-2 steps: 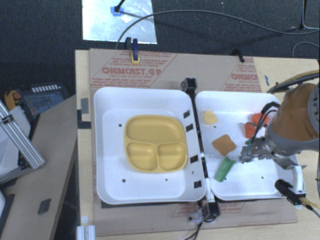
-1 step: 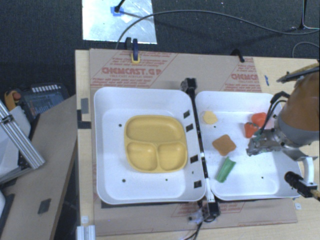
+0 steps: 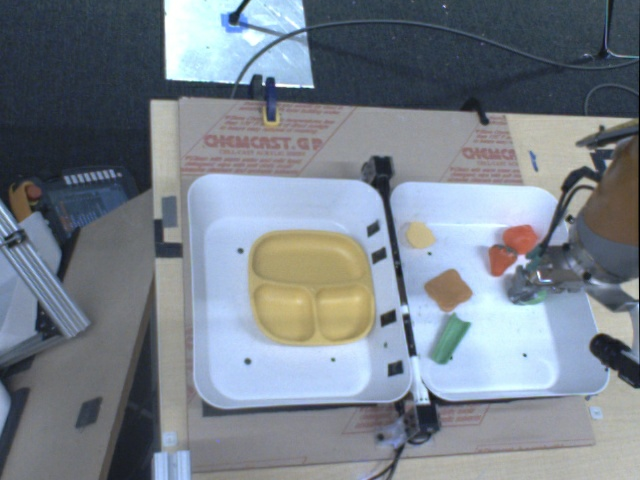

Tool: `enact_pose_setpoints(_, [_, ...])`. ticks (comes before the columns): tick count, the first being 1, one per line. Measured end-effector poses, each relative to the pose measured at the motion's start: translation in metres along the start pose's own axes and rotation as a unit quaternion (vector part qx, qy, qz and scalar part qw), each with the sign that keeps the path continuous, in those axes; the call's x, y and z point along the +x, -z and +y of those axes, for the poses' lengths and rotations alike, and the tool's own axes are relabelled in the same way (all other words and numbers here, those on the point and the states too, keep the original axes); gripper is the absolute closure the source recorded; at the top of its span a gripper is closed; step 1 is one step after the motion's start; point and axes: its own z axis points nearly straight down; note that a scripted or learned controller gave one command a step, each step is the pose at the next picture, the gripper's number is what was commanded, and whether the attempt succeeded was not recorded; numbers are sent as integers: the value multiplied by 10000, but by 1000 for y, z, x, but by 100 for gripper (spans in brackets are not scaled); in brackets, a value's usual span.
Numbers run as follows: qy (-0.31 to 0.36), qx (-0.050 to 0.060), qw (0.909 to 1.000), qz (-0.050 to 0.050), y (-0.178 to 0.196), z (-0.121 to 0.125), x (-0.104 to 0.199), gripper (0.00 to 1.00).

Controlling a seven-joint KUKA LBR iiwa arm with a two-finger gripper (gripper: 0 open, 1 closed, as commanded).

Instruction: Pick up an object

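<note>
Beside the red pieces (image 3: 510, 248), pincer (image 3: 524, 290) over right bin (image 3: 500, 373).

the left bin (image 3: 215, 268) is mostly taken up by a yellow tray (image 3: 310, 286) at its centre, leaving bare floor only along its edges. in the right bin (image 3: 500, 368), a cream piece (image 3: 420, 235), brown piece (image 3: 448, 289), green piece (image 3: 450, 338) and two red pieces (image 3: 510, 248) crowd the upper left and middle; the lower right floor lies open. the gripper (image 3: 528, 286) sits just beside the red pieces.
</note>
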Motion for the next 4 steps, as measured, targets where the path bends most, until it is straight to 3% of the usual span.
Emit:
enact_pose_setpoints(1, [5,-11,10000,-3,51,2,0,100])
enact_pose_setpoints(2, [37,16,10000,21,44,10,63,100])
enact_pose_setpoints(4, [28,26,10000,19,28,18,159,100])
